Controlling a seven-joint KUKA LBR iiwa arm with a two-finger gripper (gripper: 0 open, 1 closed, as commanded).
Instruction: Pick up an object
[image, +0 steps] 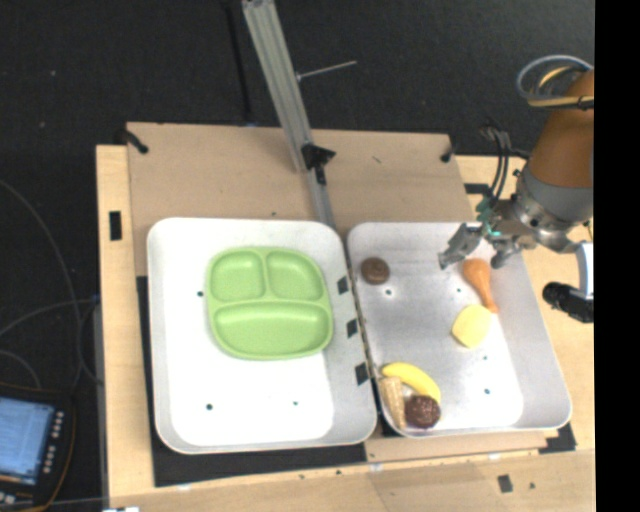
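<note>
The right bin (520, 400) holds several food toys. An orange carrot (483, 284) lies near its right wall, with a yellow lemon-like piece (473, 326) just below it. A brown round piece (375, 270) sits near the bin's upper left. A banana (411, 379) and a dark red round piece (422, 411) lie at the front left corner. My gripper (476, 250) hangs over the carrot's upper end, open, with fingers (452, 253) spread to either side. Nothing is held between them.
The left bin (180, 400) holds a green divided plate (270, 303). A slanted metal pole (290, 110) rises from behind the seam between the bins. The grey and orange arm (560, 160) comes in at the right. Bare floor of the right bin lies in its middle.
</note>
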